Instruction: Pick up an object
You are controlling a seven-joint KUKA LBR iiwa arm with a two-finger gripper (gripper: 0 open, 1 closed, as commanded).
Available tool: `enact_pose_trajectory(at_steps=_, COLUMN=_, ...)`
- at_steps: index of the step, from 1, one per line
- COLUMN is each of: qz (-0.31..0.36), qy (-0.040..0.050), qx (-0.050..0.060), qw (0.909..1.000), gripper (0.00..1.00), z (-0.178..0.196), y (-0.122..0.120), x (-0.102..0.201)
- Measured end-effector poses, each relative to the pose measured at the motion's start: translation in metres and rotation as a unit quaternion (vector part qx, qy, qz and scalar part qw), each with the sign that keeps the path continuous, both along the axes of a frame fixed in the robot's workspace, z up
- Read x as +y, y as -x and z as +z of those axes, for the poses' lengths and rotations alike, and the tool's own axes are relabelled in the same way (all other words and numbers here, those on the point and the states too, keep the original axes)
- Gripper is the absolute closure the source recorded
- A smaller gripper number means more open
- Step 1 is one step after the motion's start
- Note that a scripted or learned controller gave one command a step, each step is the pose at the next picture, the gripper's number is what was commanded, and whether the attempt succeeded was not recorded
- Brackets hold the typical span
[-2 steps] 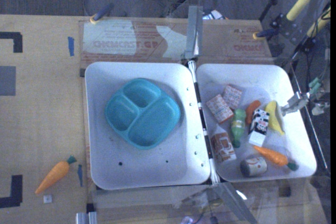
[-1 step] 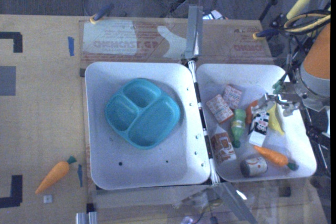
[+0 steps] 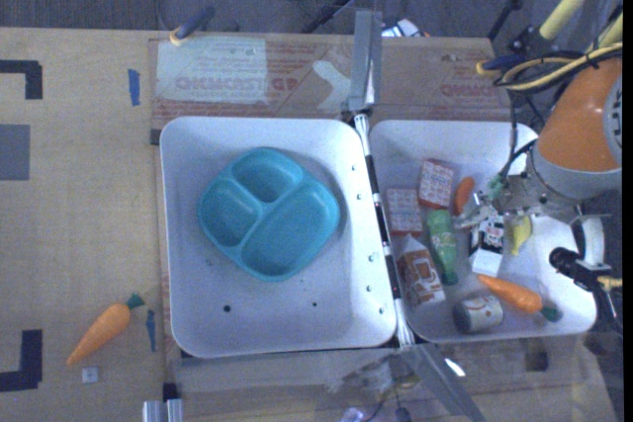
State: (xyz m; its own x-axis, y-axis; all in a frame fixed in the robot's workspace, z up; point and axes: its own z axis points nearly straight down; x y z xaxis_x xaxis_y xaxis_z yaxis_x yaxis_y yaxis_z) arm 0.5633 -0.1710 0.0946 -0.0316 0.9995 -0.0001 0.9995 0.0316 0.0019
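Nearest the camera, a toy carrot [image 3: 100,331] lies on the wooden counter [image 3: 79,212], outside the left bin [image 3: 188,311] at its near left corner. Inside the right bin [image 3: 574,316], along its near wall, sit a small grey can [image 3: 478,313] and a second carrot [image 3: 512,294]. Just beyond them stand a brown carton [image 3: 421,278] and a green bottle [image 3: 442,245]. Two small red-and-white packets [image 3: 436,183] lie farther back; their print is too small to read. A blue divided plate [image 3: 269,211] fills the middle of the left bin. The hand [image 3: 492,210] hovers over the right bin beside the bottle; whether it is open cannot be told. Behind both bins, flattened cardboard [image 3: 213,74] bears reversed, blurred lettering.
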Motion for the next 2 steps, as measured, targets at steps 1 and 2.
enact_pose_trajectory(at_steps=1, qz=-0.002, qy=0.0008, qx=-0.003, qw=1.0000, gripper=1.00, z=0.012, y=-0.001, x=-0.002)
enact_pose_trajectory(at_steps=2, qz=-0.025, qy=0.0005, qx=0.000, qw=0.9997, gripper=1.00, z=0.019, y=-0.055, x=-0.027)
